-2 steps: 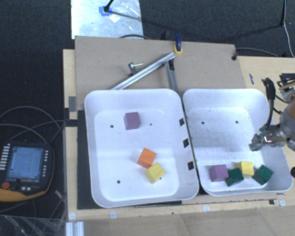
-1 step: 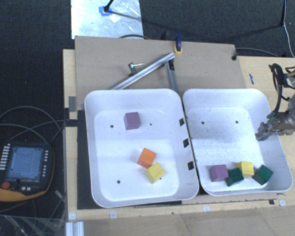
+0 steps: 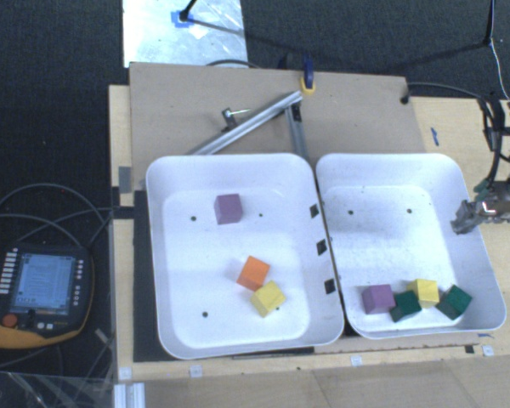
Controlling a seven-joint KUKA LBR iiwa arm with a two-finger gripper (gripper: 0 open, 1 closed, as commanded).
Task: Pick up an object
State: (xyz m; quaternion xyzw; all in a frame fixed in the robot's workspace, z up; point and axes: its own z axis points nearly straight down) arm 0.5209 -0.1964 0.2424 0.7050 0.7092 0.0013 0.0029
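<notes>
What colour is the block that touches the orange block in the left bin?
Yellow. The block lies against the orange block; the camera view shows it well.

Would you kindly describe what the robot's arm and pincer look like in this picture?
At the picture's right edge shows the pincer, a small metallic grey piece with pale, shiny patches. Above it the arm appears as grey parts with thin dark cables running along them. Finer detail is too small and blurred to make out.
</notes>
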